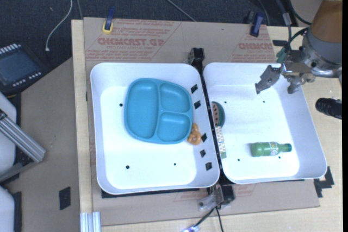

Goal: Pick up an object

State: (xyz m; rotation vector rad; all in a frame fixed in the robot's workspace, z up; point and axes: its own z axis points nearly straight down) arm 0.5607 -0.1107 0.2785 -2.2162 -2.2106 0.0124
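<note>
A green bottle [270, 148] lies on its side near the front of the right bin [304, 122]. A blue divided plate [159, 111] rests in the left bin [109, 133], with a small orange-tan object [194, 136] at its front right corner. A round green and brown item [218, 113] and a patterned strip [221, 140] lie against the right bin's left wall. My gripper [279, 83] hangs over the back of the right bin, well behind the bottle. Its fingers [265, 80] are spread open with nothing between them.
The two bins meet at a central divider with black clips [202, 117]. The bins sit on a cardboard sheet [141, 35] held by blue clamps [109, 23]. Cables lie on the dark floor behind the bench.
</note>
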